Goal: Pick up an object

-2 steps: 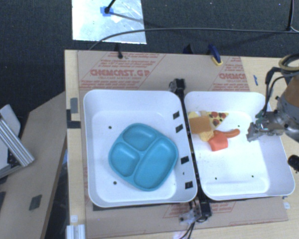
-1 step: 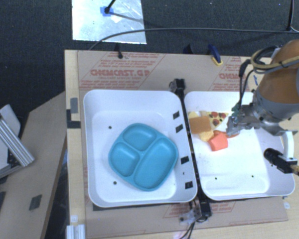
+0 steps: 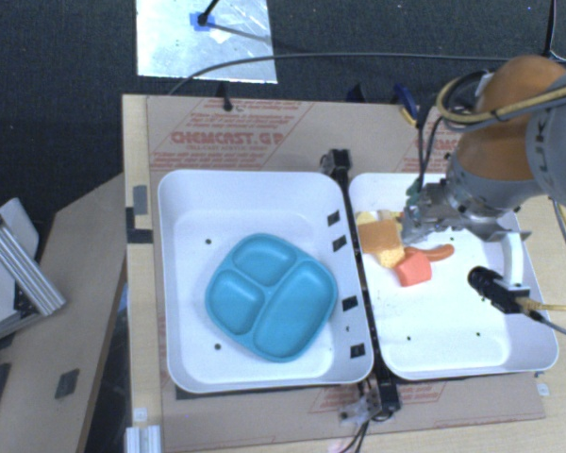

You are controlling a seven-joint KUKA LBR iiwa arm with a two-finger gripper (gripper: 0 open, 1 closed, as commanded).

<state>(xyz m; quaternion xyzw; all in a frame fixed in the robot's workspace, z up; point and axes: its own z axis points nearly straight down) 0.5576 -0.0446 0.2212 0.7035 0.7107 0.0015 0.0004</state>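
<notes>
The left bin (image 3: 184, 253) and the right bin (image 3: 453, 347) are both plain white, with small black tabs along the wall between them. In the left one, the plate (image 3: 269, 295) is an even sky blue. In the right one, a lump (image 3: 382, 239) is yellow-orange, a block (image 3: 415, 270) coral red and a thin piece (image 3: 437, 251) orange-red. The arm (image 3: 495, 173) is grey under a bright orange band (image 3: 524, 83). The board (image 3: 226, 125) beneath is tan with red printed lettering. The floor (image 3: 57, 64) is dark, finely speckled charcoal. The sheet (image 3: 231, 41) is shiny silver with a bit of blue tape (image 3: 203, 20).
</notes>
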